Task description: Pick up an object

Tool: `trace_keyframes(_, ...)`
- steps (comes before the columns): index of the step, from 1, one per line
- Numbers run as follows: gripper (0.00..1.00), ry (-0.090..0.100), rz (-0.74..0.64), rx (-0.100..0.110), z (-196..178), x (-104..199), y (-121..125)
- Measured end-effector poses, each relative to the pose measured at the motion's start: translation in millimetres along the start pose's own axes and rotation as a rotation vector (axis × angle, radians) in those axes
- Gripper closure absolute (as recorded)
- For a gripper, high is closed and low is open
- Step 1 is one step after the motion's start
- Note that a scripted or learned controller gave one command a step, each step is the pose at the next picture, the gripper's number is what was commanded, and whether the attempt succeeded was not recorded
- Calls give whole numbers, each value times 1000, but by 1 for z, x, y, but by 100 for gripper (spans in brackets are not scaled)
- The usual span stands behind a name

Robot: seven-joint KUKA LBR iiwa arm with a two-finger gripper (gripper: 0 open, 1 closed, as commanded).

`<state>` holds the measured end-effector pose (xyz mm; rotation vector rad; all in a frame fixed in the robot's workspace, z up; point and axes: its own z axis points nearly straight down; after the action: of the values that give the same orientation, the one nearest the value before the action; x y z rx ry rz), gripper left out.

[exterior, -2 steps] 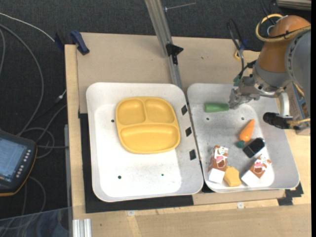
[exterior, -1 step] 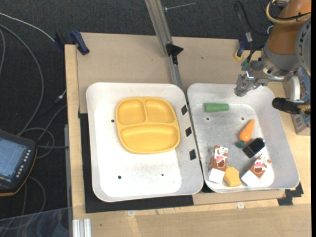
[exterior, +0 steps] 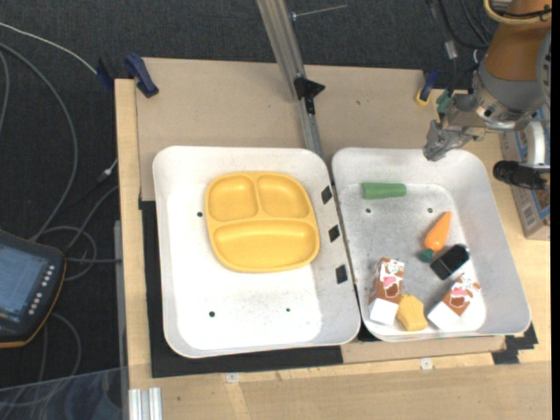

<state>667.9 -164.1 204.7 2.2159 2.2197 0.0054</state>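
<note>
The right bin holds a green block near its far edge and an orange carrot with a teal tip in the middle. A black block lies just below the carrot. Two small milk cartons and a yellow piece sit along the near side. My gripper hangs over the bin's far right rim, above and apart from all objects. Nothing shows between its fingertips.
The left bin carries a yellow divided plate. A metal post rises from between the bins at the back. Blue clamps sit on the bench corners. Cables and a tablet lie left of the bench.
</note>
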Motion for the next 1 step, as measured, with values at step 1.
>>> trace_keyframes(1, 100, 4, -3, 9, 4, 54, -18)
